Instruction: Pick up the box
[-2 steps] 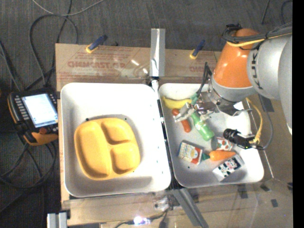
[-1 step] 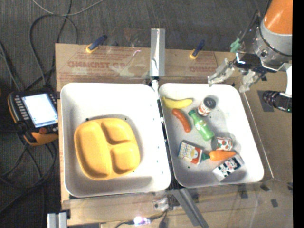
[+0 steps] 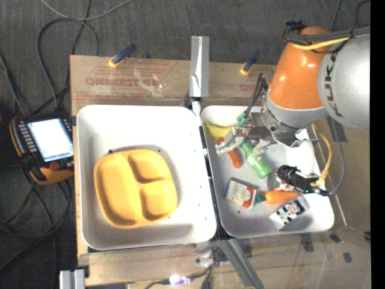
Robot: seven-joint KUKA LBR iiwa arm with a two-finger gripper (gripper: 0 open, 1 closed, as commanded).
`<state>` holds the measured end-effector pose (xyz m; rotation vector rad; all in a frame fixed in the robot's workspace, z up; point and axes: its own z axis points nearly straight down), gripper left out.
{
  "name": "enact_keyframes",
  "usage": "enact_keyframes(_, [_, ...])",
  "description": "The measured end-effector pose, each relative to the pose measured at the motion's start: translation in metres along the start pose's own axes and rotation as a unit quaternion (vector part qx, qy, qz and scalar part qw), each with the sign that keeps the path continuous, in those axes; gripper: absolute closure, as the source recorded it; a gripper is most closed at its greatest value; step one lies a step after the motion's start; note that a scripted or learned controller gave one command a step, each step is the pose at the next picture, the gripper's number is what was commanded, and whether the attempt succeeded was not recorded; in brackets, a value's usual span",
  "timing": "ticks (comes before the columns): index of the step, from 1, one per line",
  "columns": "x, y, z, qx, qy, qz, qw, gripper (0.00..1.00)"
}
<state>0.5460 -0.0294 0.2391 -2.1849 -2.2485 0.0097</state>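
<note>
A yellow divided tray lies in the left bin. In the right bin, the box sits near the front left, tilted, an orange carrot just beside its right and a black-and-white carton past that. Farther back, the gripper hangs over a green bottle, a red piece and a yellow piece; whether it is spread or closed, I cannot tell.
</note>
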Motion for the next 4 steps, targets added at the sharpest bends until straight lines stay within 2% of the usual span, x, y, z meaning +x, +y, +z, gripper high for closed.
enact_keyframes(1, [-0.029, -0.065, 0.059, 0.001, 0.001, -0.012, 0.9999, 0.00])
enact_keyframes(2, [-0.069, -0.064, 0.147, -0.003, 0.001, -0.082, 0.9967, 0.00])
enact_keyframes(3, [-0.069, -0.065, 0.140, 0.000, 0.001, -0.081, 0.9967, 1.00])
enact_keyframes(4, [-0.022, -0.064, 0.059, -0.001, 0.001, -0.170, 0.9854, 1.00])
